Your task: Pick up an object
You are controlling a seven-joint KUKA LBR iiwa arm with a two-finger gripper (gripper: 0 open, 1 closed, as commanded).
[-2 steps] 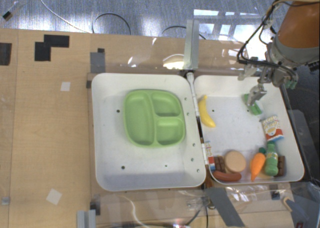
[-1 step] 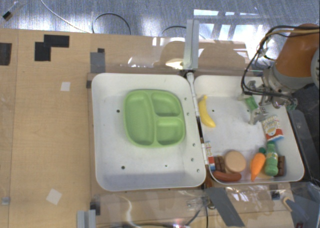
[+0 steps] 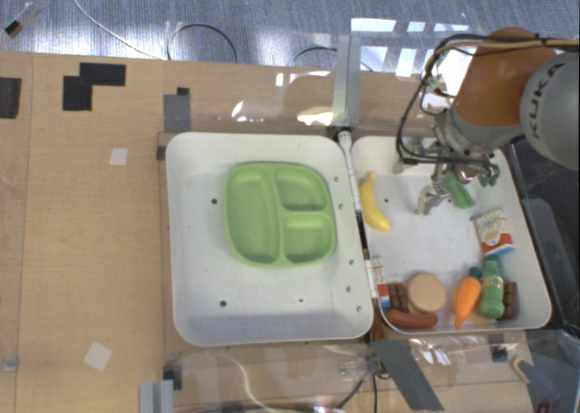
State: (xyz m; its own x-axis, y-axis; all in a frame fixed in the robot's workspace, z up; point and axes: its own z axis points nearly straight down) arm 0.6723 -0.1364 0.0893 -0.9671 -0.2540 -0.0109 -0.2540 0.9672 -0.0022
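A divided plate [image 3: 278, 214] lies in the left bin [image 3: 195, 312]. In the right bin [image 3: 426, 230], a banana [image 3: 373, 203] lies by the left wall, and a carrot [image 3: 466, 299], bun [image 3: 426, 292] and sausage [image 3: 410, 319] crowd the near edge.

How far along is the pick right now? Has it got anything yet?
Done: the gripper is down in the right bin, at its upper right. In hand: a green object sits right by the fingers, but I can't tell whether it is gripped. Left: a confirmed grasp and lift. The banana, carrot and the other items lie on the bin floor; the green plate sits in the left bin.
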